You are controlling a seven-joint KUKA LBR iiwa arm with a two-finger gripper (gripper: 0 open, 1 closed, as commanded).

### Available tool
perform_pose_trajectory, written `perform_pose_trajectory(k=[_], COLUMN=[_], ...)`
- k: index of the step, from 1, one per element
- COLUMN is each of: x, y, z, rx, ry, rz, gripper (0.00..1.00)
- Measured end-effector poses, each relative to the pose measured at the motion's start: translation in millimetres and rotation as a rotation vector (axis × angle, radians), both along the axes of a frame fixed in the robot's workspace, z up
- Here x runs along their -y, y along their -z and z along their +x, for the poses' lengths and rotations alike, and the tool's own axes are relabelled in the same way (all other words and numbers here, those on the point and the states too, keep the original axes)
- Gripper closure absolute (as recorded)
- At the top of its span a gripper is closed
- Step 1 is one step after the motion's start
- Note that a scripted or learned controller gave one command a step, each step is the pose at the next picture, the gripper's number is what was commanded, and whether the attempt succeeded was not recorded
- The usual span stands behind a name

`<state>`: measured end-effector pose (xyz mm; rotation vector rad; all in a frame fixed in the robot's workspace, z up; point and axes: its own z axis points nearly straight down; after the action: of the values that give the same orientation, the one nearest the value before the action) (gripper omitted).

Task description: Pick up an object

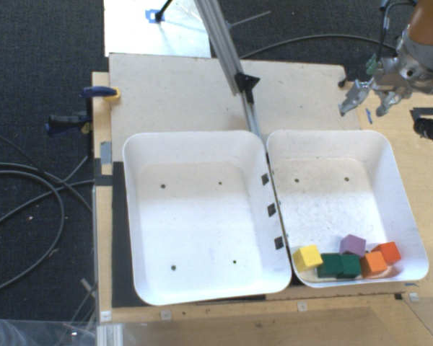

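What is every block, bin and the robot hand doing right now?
gripper: open, holding nothing, above the bench beyond the right bin
yellow block: resting in right bin
green block: resting beside yellow
purple block: resting behind green
orange blocks: touching, near corner
right bin: holds all blocks

The surface (173, 92) is a pale, beige board, bare across its far half. Two shallow white bins sit directly on it, side by side and touching along their inner walls: the left bin (133, 215) and the right bin (400, 186). A dark strip (117, 229) runs along the surface's left edge beside the left bin (it looks like black matting). A blue and yellow clamp (94, 94) grips the surface's far left corner.
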<state>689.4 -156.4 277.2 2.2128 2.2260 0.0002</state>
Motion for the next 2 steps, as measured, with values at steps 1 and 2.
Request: perform_pose_trajectory(k=[1, 2], x=[30.9, 30.5], y=[190.6, 175.2], z=[-102.9, -98.6], rx=[-0.008, 0.003], ry=[0.007, 0.004], rz=[0.003, 0.001], gripper=[0.0, 1.0])
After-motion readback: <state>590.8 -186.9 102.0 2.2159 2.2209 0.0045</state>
